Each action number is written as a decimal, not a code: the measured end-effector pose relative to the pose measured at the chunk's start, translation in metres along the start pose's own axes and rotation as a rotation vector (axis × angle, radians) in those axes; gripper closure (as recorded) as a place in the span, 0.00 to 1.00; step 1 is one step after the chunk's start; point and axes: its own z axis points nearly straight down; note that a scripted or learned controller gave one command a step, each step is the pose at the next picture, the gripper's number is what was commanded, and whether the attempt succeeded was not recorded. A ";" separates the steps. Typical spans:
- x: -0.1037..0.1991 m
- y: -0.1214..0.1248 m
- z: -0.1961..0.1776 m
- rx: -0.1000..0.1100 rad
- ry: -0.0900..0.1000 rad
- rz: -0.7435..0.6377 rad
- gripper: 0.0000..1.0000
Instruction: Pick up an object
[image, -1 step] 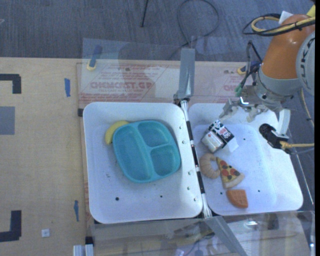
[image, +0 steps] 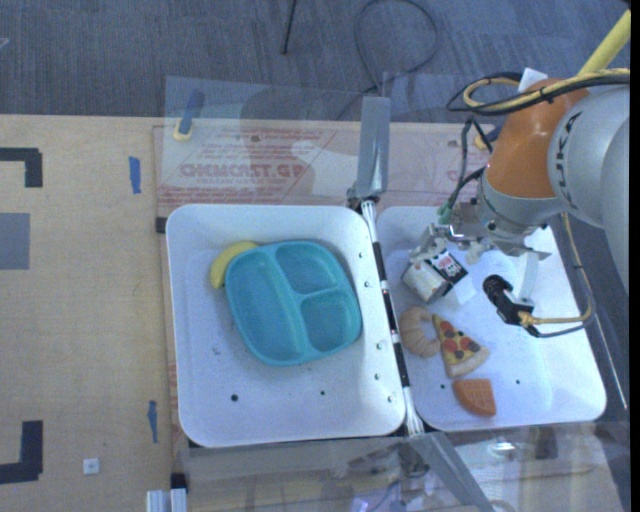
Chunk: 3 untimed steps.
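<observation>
My gripper (image: 444, 243) hangs low over the back left part of the right bin (image: 560, 400). Directly under and in front of it lies a small white carton (image: 432, 274) with a black and red label, tilted on its side. The gripper's body overlaps the carton's top edge, and whether they touch is unclear. In front of the carton lie a tan pastry (image: 418, 331), a pizza slice (image: 458, 345) and an orange wedge (image: 476, 397).
The left bin (image: 200, 400) holds a blue divided plate (image: 293, 300) with a yellow banana (image: 226, 258) tucked behind its back left corner. A black plug on a yellow cable (image: 505, 298) dangles beside the gripper. The raised divider (image: 385, 300) runs between the bins.
</observation>
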 end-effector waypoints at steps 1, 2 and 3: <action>-0.007 -0.001 0.009 -0.017 -0.003 -0.013 0.00; -0.032 0.002 0.037 0.004 -0.003 -0.014 0.00; -0.034 0.003 0.025 0.002 -0.005 -0.011 1.00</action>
